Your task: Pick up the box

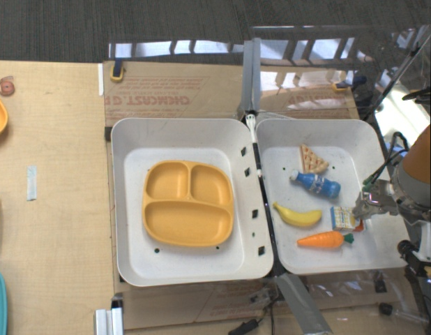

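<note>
The box [342, 218] is small, blue and white, and lies in the right bin [362, 135] near that bin's right side, just above the carrot's green end. My gripper [364, 206] hangs low over the bin, right at the box's right edge, and its tip overlaps that edge. The grey arm with its orange band [419, 160] comes in from the right behind it.
In the right bin also lie a waffle-patterned cracker [313, 160], a blue bottle [316, 184], a banana [298, 215] and a carrot [323, 241], all close to the box. The left bin [132, 208] holds a yellow divided plate [189, 202].
</note>
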You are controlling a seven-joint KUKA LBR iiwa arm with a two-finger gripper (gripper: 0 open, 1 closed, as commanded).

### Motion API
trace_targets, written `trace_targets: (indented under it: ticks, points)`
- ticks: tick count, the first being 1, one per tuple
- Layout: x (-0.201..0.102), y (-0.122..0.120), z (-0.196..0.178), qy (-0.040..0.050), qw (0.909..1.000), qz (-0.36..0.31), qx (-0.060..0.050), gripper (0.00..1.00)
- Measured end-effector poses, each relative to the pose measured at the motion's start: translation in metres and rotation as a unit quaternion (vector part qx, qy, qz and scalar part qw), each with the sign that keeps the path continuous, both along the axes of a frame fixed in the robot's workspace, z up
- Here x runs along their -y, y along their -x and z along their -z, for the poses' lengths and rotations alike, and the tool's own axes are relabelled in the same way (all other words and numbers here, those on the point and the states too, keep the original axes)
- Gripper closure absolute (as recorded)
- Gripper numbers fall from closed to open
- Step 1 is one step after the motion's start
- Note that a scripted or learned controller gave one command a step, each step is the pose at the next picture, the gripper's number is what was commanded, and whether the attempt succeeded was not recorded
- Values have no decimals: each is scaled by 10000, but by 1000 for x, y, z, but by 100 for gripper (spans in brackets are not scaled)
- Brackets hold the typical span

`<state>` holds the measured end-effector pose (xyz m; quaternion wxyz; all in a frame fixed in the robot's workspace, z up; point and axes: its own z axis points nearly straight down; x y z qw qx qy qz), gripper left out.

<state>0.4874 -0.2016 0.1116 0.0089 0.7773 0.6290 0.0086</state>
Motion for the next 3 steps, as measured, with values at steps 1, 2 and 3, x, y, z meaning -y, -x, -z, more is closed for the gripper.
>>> trace_targets:
  ticks: [1, 2, 3]
  points:
    - [0, 0, 0, 0, 10000, 2, 0, 0]
    - [-26, 11, 21, -16, 9994, -327, -140, 0]
    - [-25, 11, 13, -16, 9994, -323, -146, 100]
